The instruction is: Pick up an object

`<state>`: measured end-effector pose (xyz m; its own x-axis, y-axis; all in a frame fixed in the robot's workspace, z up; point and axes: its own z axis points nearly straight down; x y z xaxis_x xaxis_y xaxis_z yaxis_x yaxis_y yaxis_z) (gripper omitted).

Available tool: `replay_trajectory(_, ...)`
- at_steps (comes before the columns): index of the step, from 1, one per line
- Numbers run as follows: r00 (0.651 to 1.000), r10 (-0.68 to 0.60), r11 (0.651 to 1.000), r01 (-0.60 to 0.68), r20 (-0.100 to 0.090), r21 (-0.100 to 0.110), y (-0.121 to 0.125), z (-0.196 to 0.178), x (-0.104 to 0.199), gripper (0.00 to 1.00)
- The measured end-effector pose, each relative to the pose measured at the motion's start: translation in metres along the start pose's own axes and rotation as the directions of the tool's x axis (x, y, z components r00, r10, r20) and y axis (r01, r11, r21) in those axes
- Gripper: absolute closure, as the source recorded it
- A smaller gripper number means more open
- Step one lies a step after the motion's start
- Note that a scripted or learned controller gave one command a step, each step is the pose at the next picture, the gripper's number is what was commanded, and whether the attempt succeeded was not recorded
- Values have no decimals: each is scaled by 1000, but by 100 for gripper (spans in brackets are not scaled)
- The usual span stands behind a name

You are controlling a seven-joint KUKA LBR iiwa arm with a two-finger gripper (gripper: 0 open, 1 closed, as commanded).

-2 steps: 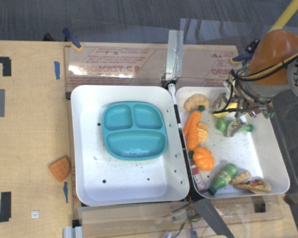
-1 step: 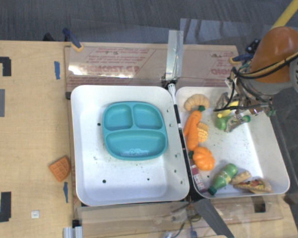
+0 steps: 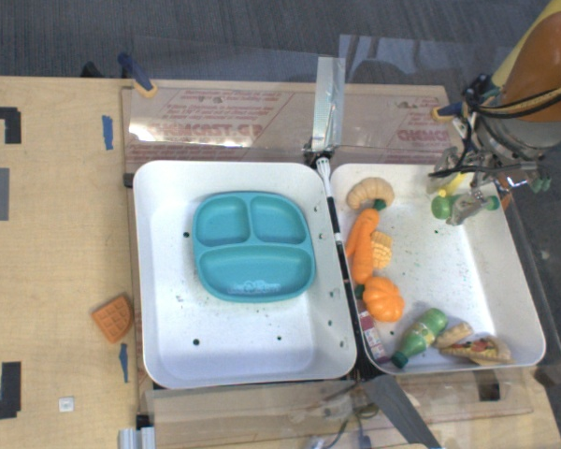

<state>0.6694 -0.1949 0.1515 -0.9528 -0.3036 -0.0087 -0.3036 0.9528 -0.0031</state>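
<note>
The right bin (image 3: 486, 279) holds several toy foods. A tan croissant (image 3: 369, 193) lies at its far left, with an orange carrot (image 3: 359, 241) and a yellow corn piece (image 3: 381, 248) just below it. Nearer the front are an orange pumpkin (image 3: 383, 299), a green bottle (image 3: 419, 335) and a brown pastry slice (image 3: 472, 346). My gripper (image 3: 467, 202) hangs over the bin's far right corner. A small green and yellow item (image 3: 441, 204) sits right against its left side. Whether it is held is unclear.
The left bin (image 3: 159, 251) carries a teal divided plate (image 3: 252, 247). An orange waffle-like block (image 3: 113, 318) lies on the wooden bench left of that bin. A metal divider (image 3: 327, 110) stands behind the bins.
</note>
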Motion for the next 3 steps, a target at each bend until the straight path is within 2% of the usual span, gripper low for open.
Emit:
replay_trajectory(1,998,65,998,-65,2,-1,36,-58,-13,100)
replay_trajectory(2,978,207,978,-207,0,-2,83,-102,-26,100)
replay_trajectory(3,978,208,978,-208,-3,-2,82,-100,-25,0)
